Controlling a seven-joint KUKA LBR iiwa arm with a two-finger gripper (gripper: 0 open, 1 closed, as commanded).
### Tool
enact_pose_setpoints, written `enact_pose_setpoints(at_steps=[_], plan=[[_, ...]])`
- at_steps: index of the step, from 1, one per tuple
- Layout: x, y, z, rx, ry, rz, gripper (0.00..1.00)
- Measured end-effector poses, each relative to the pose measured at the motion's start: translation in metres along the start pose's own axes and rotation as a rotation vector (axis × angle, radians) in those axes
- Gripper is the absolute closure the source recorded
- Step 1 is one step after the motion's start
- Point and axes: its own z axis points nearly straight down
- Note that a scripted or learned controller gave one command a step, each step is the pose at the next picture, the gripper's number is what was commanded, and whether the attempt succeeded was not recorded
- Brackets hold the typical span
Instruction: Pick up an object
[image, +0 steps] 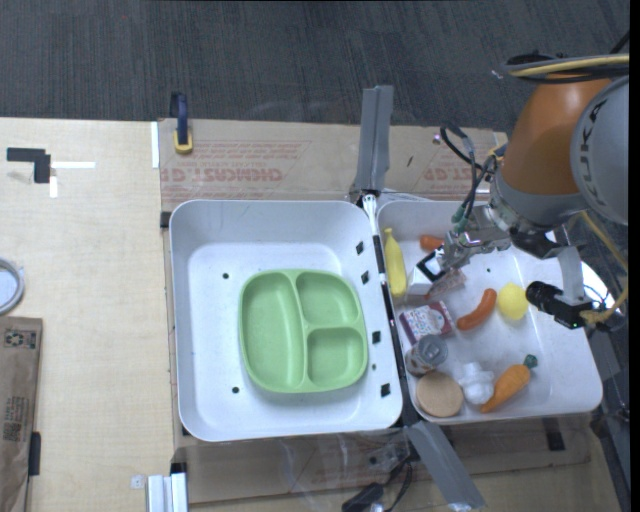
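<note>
My gripper (447, 262) hangs low over the far left part of the right bin (560, 400), under the arm's orange band. Just left of it lies a yellow banana (395, 262) along the bin's left wall. A small orange piece (430, 241) sits close behind it. An orange-red sausage (477, 308) and a yellow lemon (513, 301) lie to its front right. In front of it are a red packet (425, 320) and a grey round piece (430, 351). Nothing shows as lifted.
A carrot (505, 386), a white lump (475, 379) and a tan round disc (438, 395) lie near the right bin's front edge. The left bin (200, 300) holds a green divided tray (303, 330). Cables and a black fitting (555, 300) hang beside the wrist.
</note>
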Motion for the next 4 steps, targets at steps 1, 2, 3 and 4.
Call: enact_pose_setpoints(at_steps=[1,2,3,4], plan=[[-0.043,-0.014,-0.026,0.000,-0.001,0.102,1.00],[-0.043,-0.014,-0.026,0.000,-0.001,0.102,0.00],[-0.062,-0.041,0.095,-0.006,-0.001,0.153,0.00],[-0.062,-0.041,0.087,-0.007,0.000,0.155,1.00]])
